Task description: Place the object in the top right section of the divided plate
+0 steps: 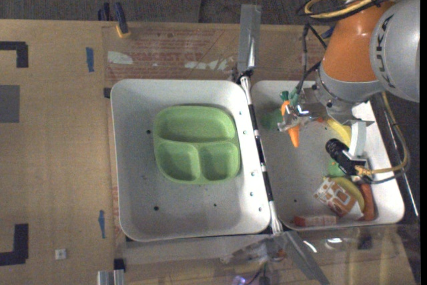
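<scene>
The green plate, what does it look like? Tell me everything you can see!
The green plate is light green and looks like smooth plastic, with rounded corners. It lies flat in the left white bin, a little above the middle. Raised ridges split it into three parts: one long section along the top and two smaller ones side by side below. No food or toy sits in any part, and the gripper is over the other bin, not touching it.
</scene>
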Controlling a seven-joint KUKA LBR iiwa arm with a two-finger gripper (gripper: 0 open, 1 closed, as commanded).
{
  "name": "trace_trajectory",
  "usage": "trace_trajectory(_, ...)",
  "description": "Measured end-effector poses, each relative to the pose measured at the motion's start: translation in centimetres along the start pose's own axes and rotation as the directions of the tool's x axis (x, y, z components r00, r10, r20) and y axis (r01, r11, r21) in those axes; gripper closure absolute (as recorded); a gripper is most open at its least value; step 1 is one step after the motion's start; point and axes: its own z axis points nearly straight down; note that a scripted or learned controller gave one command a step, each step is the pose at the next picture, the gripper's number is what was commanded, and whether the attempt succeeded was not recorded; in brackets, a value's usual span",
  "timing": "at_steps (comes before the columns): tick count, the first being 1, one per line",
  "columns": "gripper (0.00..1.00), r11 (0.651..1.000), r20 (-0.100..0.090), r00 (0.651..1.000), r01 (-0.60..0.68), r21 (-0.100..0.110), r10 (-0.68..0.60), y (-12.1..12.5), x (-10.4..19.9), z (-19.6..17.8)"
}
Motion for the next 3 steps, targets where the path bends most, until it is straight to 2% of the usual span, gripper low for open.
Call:
trace_trajectory(1,1.00,0.997,-0.002,0.997,-0.074,0.002,0.074,-1.4,7.4,-0.3)
trace_trajectory(2,1.00,1.000,-0.001,1.000,-0.020,0.000,0.020,-4.0,14.5,-7.2)
trace_trajectory(3,1.00,0.992,0.000,0.992,0.123,-0.003,-0.123,2.1,21.5,-14.4)
